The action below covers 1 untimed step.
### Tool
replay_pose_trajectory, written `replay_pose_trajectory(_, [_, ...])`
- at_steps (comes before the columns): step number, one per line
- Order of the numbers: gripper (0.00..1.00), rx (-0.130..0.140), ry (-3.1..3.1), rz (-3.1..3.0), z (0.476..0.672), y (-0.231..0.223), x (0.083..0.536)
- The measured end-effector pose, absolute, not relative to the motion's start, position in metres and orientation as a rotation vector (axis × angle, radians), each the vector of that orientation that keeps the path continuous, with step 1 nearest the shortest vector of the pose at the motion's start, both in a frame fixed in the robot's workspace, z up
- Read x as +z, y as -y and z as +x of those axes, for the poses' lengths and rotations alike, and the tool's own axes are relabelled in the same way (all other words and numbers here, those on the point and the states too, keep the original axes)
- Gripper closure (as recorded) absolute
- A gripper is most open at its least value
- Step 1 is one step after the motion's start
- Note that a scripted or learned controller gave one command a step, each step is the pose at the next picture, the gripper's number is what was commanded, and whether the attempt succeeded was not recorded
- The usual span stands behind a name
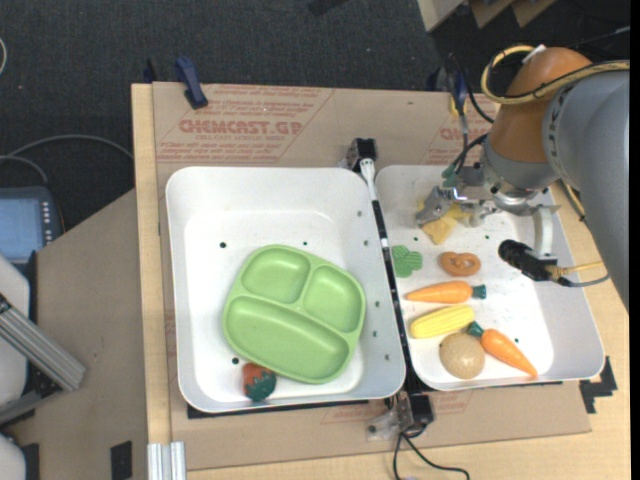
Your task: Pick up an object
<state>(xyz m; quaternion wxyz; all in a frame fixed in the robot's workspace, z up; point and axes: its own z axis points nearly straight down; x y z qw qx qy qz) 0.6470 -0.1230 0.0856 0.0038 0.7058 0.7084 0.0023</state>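
My gripper [443,206] is down in the far part of the right bin [570,368], directly over a yellow wedge-shaped piece [438,231] that lies on the bin floor. The metal of the gripper hides the wedge's top edge, and I cannot tell whether the two touch. Nearer the camera in the same bin lie a green leafy piece [406,260], a brown pretzel [460,263], an orange carrot [440,292], a yellow corn cob [442,320], a tan potato [462,355] and a second carrot [505,351].
The left bin [190,218] holds a green divided plate [295,313] and a small red and green fruit [257,381] at its front edge. A black divider strip [378,223] runs between the bins. A black cable fitting [525,258] hangs off the wrist over the right bin.
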Motion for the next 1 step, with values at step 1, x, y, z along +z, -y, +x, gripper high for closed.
replay_pose_trajectory(1, [1.00, 0.003, -2.220, 2.217, 0.6440, 0.1234, 0.0959])
